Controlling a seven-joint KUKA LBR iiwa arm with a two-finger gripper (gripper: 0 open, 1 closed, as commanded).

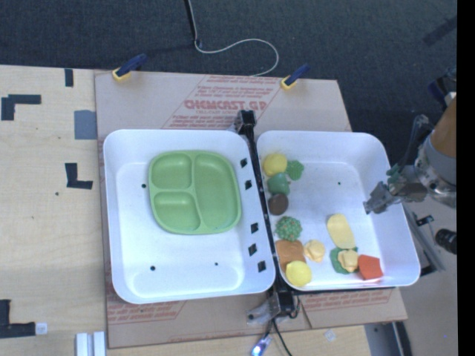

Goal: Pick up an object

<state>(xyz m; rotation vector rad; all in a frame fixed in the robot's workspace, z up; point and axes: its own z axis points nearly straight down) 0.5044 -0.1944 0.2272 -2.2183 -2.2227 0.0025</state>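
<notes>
1. Right now the gripper is hanging over the right rim of the right bin, with the grey arm reaching in from the right; whether it is released or clenched I cannot tell, and nothing is visibly sitting in it.
2. Toy food pieces are lying in the right bin: a yellow lemon-like ball, a green piece and another green piece are clustering near the divider, with a brown ball just below them.
3. Lower down, a green broccoli-like piece, an orange-brown block and a yellow ball are sitting close together.
4. Nearer the gripper, a pale yellow oblong piece is lying apart, and a red-orange block is resting in the bin's lower right corner.
5. Meanwhile, the left bin is holding a green divided plate, lying flat.
</notes>
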